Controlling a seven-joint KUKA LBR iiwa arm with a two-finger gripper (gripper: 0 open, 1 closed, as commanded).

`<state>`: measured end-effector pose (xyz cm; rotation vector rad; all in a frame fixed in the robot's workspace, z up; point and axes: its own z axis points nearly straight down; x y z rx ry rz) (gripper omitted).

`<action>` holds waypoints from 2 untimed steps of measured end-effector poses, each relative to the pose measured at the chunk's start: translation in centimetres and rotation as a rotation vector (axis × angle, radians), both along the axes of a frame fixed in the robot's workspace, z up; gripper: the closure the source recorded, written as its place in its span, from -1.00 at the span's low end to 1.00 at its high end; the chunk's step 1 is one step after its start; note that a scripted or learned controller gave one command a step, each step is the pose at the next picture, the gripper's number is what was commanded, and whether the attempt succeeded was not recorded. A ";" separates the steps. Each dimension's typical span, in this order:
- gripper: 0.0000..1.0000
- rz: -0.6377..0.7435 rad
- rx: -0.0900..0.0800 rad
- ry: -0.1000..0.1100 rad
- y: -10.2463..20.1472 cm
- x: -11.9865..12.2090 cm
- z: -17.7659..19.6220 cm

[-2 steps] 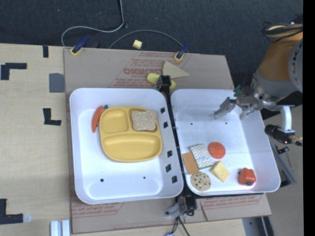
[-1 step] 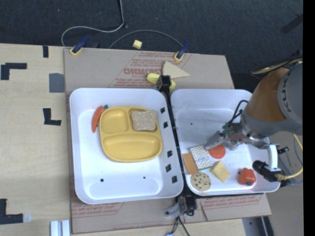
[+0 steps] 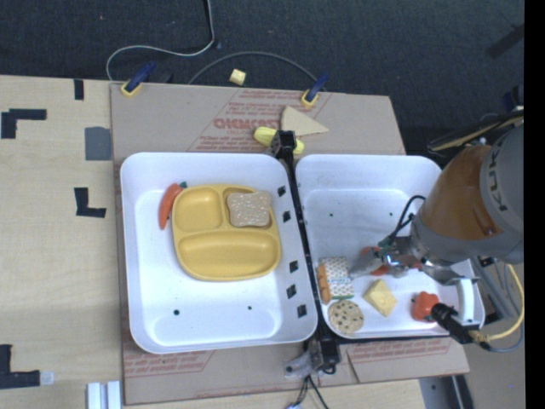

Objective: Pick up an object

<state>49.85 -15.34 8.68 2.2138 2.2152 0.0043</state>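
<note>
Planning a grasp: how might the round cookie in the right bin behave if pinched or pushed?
The cookie lies flat, so it would probably slide, not roll. It looks thin and stiff, likely light. It sits against the bin wall, so pinching its edges may be awkward.

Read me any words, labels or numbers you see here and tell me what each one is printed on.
Red printing on the cardboard sheet under the white bins: too blurred to read for certain.
No writing shows on the yellow tray or the food items.
</note>
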 end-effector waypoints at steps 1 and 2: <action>-1.00 0.001 -0.001 0.004 2.0 6.7 0.0; -1.00 0.000 0.001 -0.001 2.5 3.1 0.1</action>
